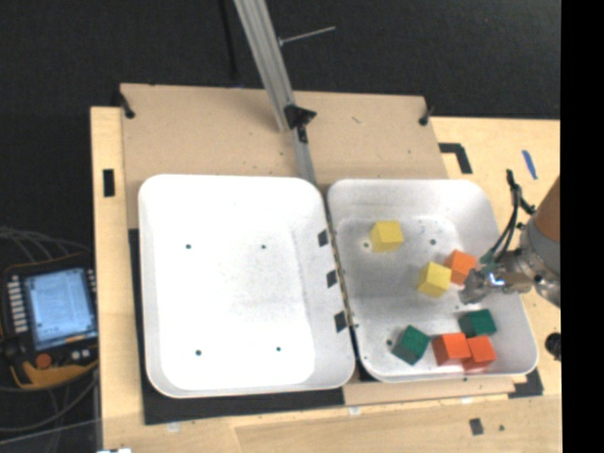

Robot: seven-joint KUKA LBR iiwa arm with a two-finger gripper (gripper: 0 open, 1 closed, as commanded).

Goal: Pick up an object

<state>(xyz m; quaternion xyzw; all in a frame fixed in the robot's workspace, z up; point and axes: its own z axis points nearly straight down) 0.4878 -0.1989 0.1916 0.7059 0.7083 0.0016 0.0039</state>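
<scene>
- The desk [109, 253] is a pale wooden surface, seen from above at a slant.
- A tan board [217, 130] lies on the desk toward the far side, its near part hidden under the bins.
- A dark mat [151, 411] lies under the bins, showing along their near and left edges.
- The left bin [160, 215], white and shallow, rests on the left half of the desk.
- The right bin [415, 196], also white and shallow, sits just beside it, their inner rims touching.
- A metal pole [269, 55] rises at a slant from a black bracket [299, 117] on the tan board.
- Small black marks [458, 154] sit on the desk near the right bin's far corner.
</scene>
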